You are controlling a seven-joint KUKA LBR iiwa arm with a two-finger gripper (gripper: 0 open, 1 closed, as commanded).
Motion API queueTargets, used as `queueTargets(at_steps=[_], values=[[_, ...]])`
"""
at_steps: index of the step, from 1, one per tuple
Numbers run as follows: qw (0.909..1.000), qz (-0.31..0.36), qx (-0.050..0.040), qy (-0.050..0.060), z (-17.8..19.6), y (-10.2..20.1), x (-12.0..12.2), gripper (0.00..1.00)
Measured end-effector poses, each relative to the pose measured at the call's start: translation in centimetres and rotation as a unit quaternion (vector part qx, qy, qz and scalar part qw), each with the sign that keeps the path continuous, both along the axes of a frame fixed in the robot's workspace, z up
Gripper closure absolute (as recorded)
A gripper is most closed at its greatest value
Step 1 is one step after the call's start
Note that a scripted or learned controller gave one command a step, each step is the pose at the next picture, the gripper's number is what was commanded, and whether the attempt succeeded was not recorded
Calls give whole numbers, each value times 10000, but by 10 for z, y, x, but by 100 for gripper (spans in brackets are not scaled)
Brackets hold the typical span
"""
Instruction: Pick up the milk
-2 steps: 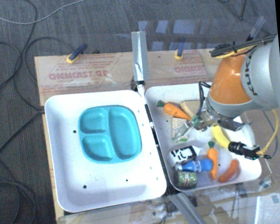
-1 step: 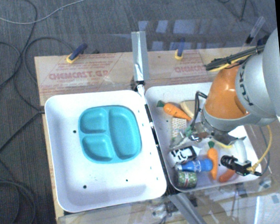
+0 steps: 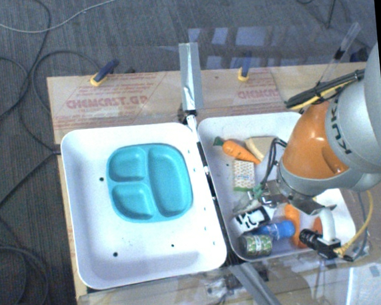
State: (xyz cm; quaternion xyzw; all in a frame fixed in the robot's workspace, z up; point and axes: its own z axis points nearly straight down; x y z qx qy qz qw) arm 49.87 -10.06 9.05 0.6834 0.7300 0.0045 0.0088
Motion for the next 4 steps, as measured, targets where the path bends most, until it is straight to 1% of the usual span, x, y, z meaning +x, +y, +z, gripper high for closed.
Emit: queueTargets(at_steps=[1,2,3,4], values=[[10000,-3,12,0,10,0,1,100],[9985,-541,52,45,2,-15,-11,100],[9985,-548,40,50,1,-16,-11,0],[9999,155,-28,18,0,-5,-11,0]])
